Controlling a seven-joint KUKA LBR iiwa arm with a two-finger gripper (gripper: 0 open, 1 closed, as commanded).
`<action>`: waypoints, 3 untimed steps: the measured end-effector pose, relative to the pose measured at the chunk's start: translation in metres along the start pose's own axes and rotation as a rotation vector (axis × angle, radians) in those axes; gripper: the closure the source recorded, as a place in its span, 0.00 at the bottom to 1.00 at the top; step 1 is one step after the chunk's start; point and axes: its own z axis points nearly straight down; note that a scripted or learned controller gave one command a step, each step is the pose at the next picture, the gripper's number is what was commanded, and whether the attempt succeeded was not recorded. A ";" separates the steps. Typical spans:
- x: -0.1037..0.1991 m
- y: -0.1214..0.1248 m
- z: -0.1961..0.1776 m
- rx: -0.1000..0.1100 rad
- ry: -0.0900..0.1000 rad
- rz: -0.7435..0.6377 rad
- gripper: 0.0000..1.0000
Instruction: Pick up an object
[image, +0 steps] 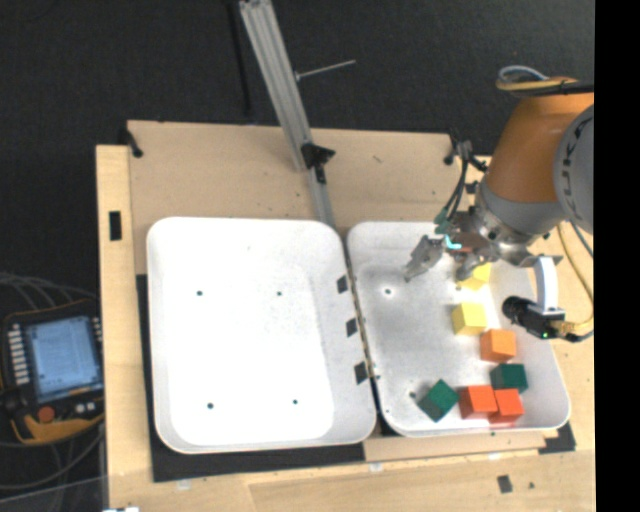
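Observation:
My gripper (443, 262) hangs over the upper part of the right bin (400, 330), its two fingers spread apart with nothing between them, so it stands open. A yellow block (480, 274) lies just right of the fingers, partly hidden by the wrist. A second yellow block (468, 318) sits below it. Further down the right side lie an orange block (498, 345) and a dark green block (510, 377). Along the bin's front edge sit another green block (437, 399) and two orange-red blocks (478, 400) (507, 403).
The left bin (250, 330) lies beside the right one, joined by small clips along the shared edge. A slanted metal pole (290, 100) rises from the back of the bench. A teach pendant (55, 360) rests off the bench at far left.

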 end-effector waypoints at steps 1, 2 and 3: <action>0.000 0.001 -0.002 -0.005 -0.001 0.001 0.00; -0.004 -0.007 0.057 0.002 -0.003 0.004 0.00; 0.004 -0.008 0.111 0.001 -0.003 0.007 0.00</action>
